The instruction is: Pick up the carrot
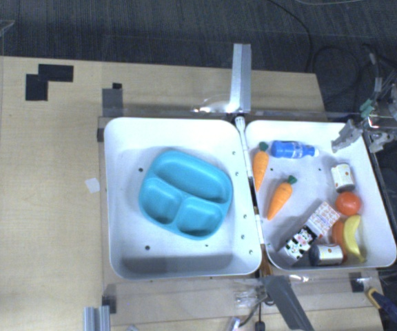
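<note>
Two orange carrots with green tops lie in the right bin (384, 257). One carrot (260, 167) rests along the bin's left wall, pointing toward the front. The other carrot (280, 197) lies tilted near the bin's middle, a little to the right of the first. My gripper (353, 133) hangs over the bin's back right corner, well to the right of both carrots and apart from them. Nothing shows in its grasp.
A blue bottle (292, 149) lies behind the carrots. A small can (342, 176), a tomato (348, 203), a banana (352, 234), a patterned packet (322, 219) and a lying can (327, 254) crowd the right bin's front right. A blue divided tray (185, 193) sits in the left bin (126, 254).
</note>
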Action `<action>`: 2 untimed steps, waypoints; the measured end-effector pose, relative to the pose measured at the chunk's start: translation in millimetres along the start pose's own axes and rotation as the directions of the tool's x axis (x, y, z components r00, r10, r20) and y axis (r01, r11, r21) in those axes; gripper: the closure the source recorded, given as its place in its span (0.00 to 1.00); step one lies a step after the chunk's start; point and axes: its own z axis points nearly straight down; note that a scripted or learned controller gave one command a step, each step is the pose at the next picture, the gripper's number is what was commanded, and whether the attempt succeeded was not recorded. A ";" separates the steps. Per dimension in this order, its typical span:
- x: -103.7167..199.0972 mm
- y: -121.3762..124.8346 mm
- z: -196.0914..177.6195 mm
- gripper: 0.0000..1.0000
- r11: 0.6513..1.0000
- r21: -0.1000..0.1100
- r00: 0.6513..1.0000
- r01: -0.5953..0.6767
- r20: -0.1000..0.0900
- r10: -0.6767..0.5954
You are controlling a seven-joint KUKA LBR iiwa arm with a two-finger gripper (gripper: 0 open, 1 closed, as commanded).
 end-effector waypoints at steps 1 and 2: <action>74.6 -1.4 94.8 0.00 0.998 -0.001 0.998 0.064 -0.001 -0.064; 88.5 -34.5 175.6 0.00 0.970 -0.011 0.970 0.242 0.002 -0.242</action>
